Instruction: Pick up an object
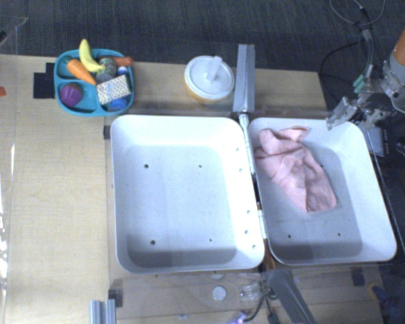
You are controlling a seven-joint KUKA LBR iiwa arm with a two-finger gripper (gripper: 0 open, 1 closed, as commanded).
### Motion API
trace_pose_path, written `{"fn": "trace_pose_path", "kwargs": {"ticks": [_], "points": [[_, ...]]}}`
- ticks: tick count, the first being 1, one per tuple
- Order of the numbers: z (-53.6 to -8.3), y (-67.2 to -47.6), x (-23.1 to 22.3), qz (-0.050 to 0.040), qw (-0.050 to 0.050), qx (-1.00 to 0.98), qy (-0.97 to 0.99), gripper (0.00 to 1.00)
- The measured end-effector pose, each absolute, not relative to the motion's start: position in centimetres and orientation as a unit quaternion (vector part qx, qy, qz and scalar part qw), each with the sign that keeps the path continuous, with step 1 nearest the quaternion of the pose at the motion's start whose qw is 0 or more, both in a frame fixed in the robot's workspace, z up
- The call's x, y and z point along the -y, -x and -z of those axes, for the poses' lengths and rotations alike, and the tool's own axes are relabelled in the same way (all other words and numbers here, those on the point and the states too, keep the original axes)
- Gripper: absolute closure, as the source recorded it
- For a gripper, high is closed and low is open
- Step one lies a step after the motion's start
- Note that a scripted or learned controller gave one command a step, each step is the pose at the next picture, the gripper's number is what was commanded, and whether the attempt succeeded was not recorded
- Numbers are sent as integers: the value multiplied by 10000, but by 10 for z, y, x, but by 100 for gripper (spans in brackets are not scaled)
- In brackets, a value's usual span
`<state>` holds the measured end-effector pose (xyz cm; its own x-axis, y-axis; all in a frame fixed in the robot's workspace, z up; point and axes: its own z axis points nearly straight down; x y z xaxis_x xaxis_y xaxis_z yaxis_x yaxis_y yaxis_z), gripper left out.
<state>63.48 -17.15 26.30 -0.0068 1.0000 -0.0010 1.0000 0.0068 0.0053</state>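
Crumpled pink cloth [297, 169] lies in the right shallow white bin [371, 241]. Two-finger gripper [342, 115] hovers above that bin's far right corner; whether it is spread or closed cannot be told.

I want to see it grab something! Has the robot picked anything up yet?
Not yet. The pink cloth lies crumpled in the right bin, untouched. The gripper is at that bin's far right corner, above the rim, with nothing seen in it. Left to do: reach the cloth, grab it, lift it.
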Motion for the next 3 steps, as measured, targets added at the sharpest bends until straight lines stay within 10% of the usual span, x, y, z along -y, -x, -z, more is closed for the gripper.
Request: {"fn": "trace_pose_path", "kwargs": {"ticks": [1,2,3], "points": [[-113,-643,164,-12,17,-7388,-6739,0],[-92,-618,135,-43,84,-7862,-6178,0],[-92,-657,101,-38,80,-8265,-5628,0]]}}
